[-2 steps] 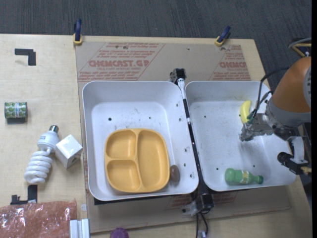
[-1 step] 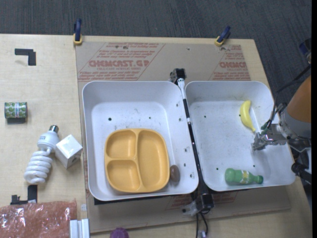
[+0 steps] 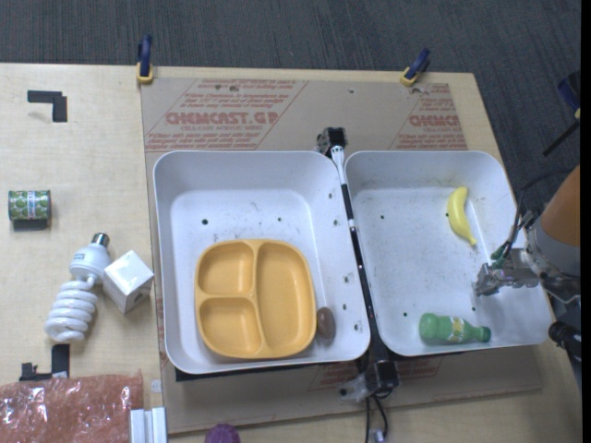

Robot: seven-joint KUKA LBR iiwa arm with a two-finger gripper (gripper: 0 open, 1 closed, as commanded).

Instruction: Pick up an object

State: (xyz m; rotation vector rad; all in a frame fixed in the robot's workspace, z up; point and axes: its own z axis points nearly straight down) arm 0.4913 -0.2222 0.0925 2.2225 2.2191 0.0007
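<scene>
In the right bin (image 3: pixel 406 178) a yellow banana (image 3: pixel 459 214) lies near the far right wall. A green bottle (image 3: pixel 452 329) rests on its side along the near wall. My gripper (image 3: pixel 490 281) hangs low over the bin's right side, between the banana and the bottle and just above the bottle's cap end. It touches neither, and nothing shows in its grasp. The left bin (image 3: pixel 185 178) holds a yellow divided plate (image 3: pixel 256 298) with a small brown lump (image 3: pixel 325 322) beside its right edge.
On the bench left of the bins lie a white spiral light bulb (image 3: pixel 77 293), a small white box (image 3: pixel 128 280) and a green can (image 3: pixel 30 206). A pink mesh bag (image 3: pixel 69 409) sits at the lower left corner. Clamps (image 3: pixel 145 60) hold the backing board.
</scene>
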